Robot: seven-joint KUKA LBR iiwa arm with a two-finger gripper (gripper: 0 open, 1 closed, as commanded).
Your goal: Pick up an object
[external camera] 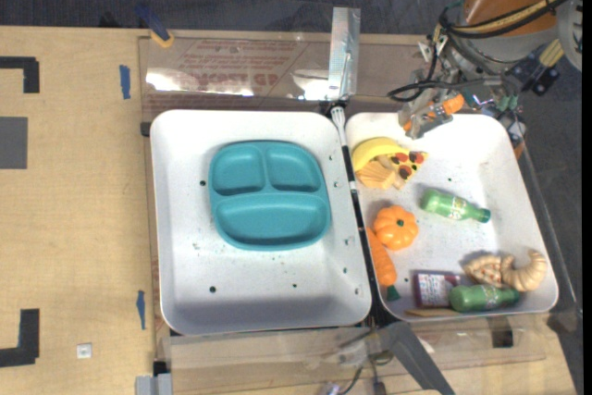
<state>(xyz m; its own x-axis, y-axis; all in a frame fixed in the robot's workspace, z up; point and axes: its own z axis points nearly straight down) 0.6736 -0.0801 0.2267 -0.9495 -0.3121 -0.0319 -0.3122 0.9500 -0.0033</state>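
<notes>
Clutter at near edge: you have a green bottle (pixel 483 297), a dark red packet (pixel 431 288) and a tan twisted pastry (pixel 507 269) touching one another in the right bin's (pixel 535 199) near corner; a descent here could pinch two things at once or jam against the bin wall.
Carrot: the orange carrot (pixel 384 265) lies tight along the divider between the bins, so one finger may land on the rim instead of beside it.
Pumpkin: the small pumpkin (pixel 395 228) is round and could squirt out sideways under a squeeze, in my judgement.
Lone bottle: a second green bottle (pixel 452 205) lies apart from the others mid-bin, your safest target, though it may roll if nudged along its side.
Banana group: a banana (pixel 375 149) touches a tan piece with red bits (pixel 392 169); expect them to be dragged together.
Left bin: the teal divided plate (pixel 269 194) lies flat in the left bin (pixel 176 227); shallow edges give little to grip.
Claw: the claw (pixel 427 114) sits over the right bin's far rim, away from every object; you cannot tell its finger state under the cables, and nothing is seen in it.
</notes>
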